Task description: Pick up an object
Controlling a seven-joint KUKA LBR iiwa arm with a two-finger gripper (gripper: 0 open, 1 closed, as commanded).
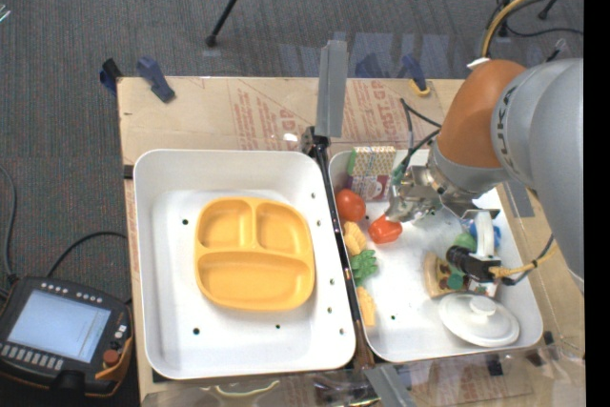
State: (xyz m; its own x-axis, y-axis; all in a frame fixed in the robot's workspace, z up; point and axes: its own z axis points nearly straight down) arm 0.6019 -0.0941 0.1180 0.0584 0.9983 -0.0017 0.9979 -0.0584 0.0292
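Observation:
My gripper [410, 202] hangs low over the back of the right bin [419, 348], reaching in from the right. Just in front of it and to its left lies a small red toy [385, 230], close to the gripper's tip; whether they touch is unclear. A red tomato [350, 205] sits by the bin's left wall, and a colourful box [372, 172] stands at the back. I see nothing held in the gripper.
Along the right bin's left wall lie a yellow corn piece [355, 237], a green toy [365, 264] and another yellow piece [365, 305]. A white lid [479, 320] and a brown toy [439, 275] are at the front right. The left bin [162, 205] bears a yellow divided plate [254, 253].

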